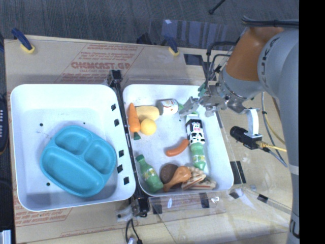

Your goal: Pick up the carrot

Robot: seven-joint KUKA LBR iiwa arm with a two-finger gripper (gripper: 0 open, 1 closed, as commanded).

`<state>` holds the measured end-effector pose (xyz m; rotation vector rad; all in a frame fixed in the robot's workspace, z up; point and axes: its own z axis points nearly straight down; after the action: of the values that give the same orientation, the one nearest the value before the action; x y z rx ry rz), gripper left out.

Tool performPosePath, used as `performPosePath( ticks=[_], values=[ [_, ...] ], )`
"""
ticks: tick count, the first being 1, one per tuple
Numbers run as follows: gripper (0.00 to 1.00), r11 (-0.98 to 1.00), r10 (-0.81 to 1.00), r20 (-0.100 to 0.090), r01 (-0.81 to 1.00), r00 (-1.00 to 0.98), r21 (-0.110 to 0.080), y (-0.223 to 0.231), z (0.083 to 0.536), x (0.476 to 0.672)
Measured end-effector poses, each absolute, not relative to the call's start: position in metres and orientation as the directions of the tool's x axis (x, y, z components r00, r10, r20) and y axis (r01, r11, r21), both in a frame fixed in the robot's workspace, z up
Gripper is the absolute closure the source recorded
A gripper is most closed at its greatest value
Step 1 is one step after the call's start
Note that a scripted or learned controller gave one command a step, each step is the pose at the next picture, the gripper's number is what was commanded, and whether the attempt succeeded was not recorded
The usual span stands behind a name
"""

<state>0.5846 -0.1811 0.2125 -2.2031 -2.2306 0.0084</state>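
My hand (195, 104), grip state unclear, hovers right of the light, stiff, smooth carrot (133, 117); I'd pinch its thick middle.

Bins: you see two shallow white plastic bins (30, 197), smooth, faintly glossy.
Tray: your blue three-part plastic tray (76, 159) looks smooth and matt.
Carrot: the orange plastic carrot (133, 117) looks smooth.
Bench: your brown paper-covered bench (76, 60) is matt, printed red.

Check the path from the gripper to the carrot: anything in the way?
Yes. The gripper sits at the right bin's upper right; the carrot lies along the left wall. Between them lie a small white can, a yellow block and a lemon touching the carrot.
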Motion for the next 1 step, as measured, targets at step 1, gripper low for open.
performPosePath(
  ticks=[1],
  values=[
    [0.00, 0.143, 0.990, 0.005, 0.990, -0.143, -0.010, -0.1210, 0.1542, 0.5837]
  ],
)
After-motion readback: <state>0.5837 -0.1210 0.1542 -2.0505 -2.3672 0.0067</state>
